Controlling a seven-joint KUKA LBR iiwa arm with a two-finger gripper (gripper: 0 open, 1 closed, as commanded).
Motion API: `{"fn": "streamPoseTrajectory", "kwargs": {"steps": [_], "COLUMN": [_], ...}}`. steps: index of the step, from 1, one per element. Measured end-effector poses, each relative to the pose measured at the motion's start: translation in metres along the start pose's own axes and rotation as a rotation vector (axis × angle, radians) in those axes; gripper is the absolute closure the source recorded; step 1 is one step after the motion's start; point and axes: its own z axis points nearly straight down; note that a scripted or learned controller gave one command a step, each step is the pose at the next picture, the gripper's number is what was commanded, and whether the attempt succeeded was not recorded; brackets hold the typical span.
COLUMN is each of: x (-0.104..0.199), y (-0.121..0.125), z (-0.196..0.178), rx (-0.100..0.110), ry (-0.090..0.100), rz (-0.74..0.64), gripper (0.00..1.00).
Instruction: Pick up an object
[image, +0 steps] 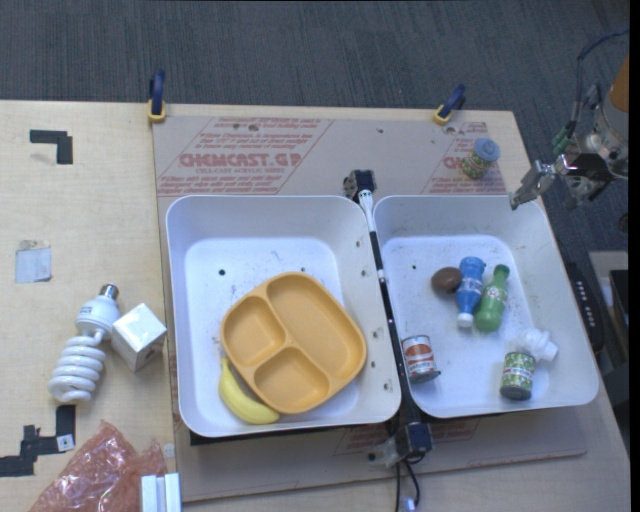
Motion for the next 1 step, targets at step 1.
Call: {"fn": "streamPoseTrajectory", "kwargs": {"steps": [1], "x": [0.0946], "y": [-0.0425], "z": [0.1315], "rx": [0.000], "ry": [0.001], "rz": [0.000], "gripper": [0.00]}}
